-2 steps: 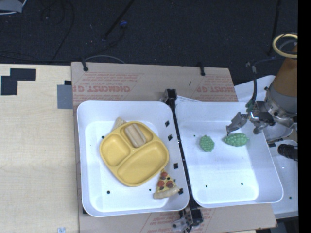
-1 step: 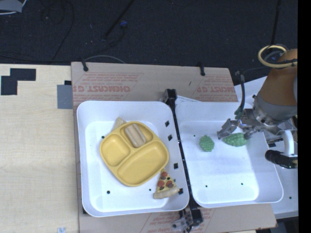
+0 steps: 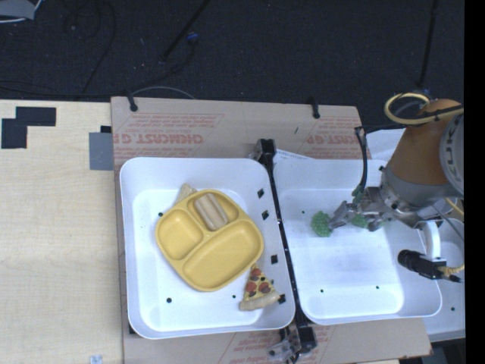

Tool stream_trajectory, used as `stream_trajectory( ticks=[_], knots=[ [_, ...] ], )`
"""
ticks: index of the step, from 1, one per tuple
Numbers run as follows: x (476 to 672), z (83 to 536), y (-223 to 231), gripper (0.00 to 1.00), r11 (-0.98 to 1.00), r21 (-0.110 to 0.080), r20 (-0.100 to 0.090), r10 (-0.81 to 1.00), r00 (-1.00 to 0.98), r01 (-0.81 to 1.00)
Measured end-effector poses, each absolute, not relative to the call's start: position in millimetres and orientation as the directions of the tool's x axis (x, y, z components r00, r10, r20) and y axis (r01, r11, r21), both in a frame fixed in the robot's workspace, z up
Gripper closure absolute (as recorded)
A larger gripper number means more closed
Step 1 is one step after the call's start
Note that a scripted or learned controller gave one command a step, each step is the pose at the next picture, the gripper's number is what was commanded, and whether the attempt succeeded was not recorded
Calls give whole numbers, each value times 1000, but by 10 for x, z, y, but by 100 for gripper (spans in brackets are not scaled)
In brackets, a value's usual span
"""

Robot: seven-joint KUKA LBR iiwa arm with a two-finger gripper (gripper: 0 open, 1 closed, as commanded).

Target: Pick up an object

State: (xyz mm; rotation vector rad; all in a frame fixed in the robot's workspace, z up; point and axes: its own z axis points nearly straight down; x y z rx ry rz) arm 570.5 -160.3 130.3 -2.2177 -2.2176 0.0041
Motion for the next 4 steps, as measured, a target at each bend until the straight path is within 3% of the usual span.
stream_trajectory(
  ticks=[1, 3, 4],
  knots=[
    [5707, 1416, -1614, 100, -2, -5, 1, 1000, 2, 1000],
    [5838, 2532, -1568, 100, 3, 3, -1, 1000, -3, 1000],
    [5838, 2557, -1571, 100, 3, -1, 0, 1000, -3, 1000]
  ],
)
